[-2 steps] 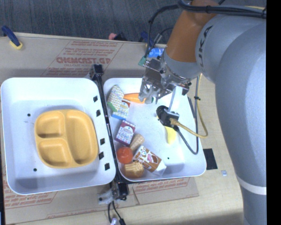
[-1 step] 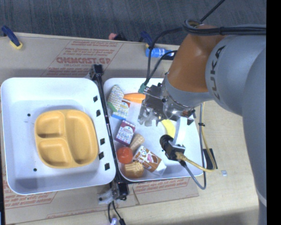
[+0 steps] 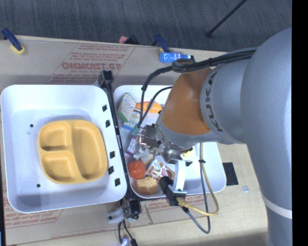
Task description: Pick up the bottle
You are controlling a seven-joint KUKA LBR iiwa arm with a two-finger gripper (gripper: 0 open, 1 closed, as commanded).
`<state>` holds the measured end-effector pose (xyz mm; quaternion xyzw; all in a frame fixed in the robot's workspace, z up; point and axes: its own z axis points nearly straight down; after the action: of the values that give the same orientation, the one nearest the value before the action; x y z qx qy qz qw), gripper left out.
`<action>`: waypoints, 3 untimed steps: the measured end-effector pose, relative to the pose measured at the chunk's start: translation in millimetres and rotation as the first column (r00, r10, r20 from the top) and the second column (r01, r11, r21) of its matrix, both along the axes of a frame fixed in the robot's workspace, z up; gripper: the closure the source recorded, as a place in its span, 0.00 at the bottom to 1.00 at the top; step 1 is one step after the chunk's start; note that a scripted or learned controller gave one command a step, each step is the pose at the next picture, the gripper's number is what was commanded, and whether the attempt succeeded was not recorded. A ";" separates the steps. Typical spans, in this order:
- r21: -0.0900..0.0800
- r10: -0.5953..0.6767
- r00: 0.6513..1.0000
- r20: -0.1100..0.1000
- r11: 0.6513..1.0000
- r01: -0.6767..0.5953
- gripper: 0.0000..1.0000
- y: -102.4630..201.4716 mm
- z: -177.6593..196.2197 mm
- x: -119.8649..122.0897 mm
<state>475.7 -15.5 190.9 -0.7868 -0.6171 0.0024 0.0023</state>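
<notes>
From my remote seat I saw the grey arm (image 3: 256, 101) reaching in from the right, its thick upper links bulking large along that side. The orange band (image 3: 187, 104) sat just above the wrist, which pointed steeply downward. Black cables looped over the band, and another cable trailed off below the wrist. The gripper (image 3: 153, 148) hung low beneath the wrist, largely masked by the arm's own body.

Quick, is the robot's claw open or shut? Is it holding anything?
Gripper: cannot be told; it is low in the right bin among the clutter.
</notes>
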 end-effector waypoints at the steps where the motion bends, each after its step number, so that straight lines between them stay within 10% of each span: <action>1: -0.001 0.194 0.981 0.005 0.981 -0.194 1.00 -41.2 139.7 1.1; 3: 0.004 0.629 0.777 0.002 0.777 -0.629 1.00 -2.5 0.3 -0.1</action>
<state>475.6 -18.0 191.2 -0.5358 -0.8444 0.0013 0.0028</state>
